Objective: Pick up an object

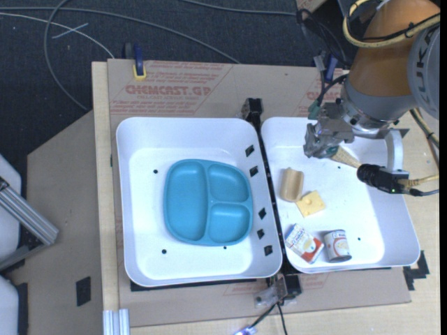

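Gripper (320, 147) low over right bin (391, 253), upper area; grip state impossible to tell. Nearest target: tan bread-like piece (291, 184), just beside cheese wedge (311, 204). Probably light, rigid plastic, slippery; best pinched across narrow sides.

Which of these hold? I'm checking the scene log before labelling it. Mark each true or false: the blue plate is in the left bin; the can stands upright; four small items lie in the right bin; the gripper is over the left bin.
1. The blue plate is in the left bin: true.
2. The can stands upright: false, it lies on its side.
3. Four small items lie in the right bin: true.
4. The gripper is over the left bin: false, it is over the right bin.
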Robot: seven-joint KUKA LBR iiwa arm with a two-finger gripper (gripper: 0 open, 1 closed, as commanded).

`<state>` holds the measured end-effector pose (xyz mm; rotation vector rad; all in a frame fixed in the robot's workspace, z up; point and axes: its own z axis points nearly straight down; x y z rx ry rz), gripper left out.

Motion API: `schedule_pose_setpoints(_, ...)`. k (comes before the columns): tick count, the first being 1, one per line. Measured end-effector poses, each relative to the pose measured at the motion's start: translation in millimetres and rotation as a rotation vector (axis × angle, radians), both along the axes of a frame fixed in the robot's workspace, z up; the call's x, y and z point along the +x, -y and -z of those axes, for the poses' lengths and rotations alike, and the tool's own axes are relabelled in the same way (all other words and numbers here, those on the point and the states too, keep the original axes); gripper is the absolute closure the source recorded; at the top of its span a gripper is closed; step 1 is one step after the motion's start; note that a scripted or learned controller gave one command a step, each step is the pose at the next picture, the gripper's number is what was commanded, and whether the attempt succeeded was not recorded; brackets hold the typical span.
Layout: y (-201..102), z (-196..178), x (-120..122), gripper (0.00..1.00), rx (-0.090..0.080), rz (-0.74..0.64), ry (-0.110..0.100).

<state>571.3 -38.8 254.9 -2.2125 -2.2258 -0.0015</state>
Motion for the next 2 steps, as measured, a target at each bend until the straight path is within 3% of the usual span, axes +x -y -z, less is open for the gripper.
schedule_pose_setpoints(2,-115.9,27.6,-16.9,1.00,0.000,0.000,-0.003)
